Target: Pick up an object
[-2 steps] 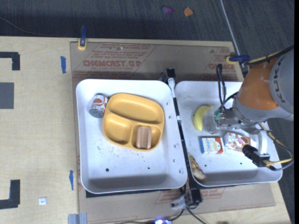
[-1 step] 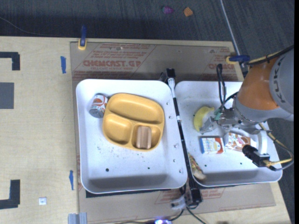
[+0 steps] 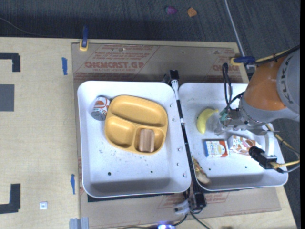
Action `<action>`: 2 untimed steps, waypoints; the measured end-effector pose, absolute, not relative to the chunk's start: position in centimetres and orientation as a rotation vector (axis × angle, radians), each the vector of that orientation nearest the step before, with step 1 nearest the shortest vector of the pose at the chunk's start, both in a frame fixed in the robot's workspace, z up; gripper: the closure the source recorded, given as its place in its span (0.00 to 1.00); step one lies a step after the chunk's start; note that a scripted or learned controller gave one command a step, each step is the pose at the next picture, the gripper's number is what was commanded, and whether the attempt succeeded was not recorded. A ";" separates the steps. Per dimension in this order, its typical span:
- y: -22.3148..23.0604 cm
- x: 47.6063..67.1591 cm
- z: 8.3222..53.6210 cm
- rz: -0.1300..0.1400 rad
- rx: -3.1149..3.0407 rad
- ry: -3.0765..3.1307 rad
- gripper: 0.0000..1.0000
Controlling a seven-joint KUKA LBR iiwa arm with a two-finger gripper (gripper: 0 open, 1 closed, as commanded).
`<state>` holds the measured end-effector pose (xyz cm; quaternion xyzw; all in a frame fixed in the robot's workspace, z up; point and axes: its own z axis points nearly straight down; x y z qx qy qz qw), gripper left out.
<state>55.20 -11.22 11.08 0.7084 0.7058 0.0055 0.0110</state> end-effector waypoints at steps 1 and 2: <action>-11.2 55.2 11.1 0.017 2.210 2.202 0.00; -9.7 51.0 9.0 0.017 2.212 2.208 0.00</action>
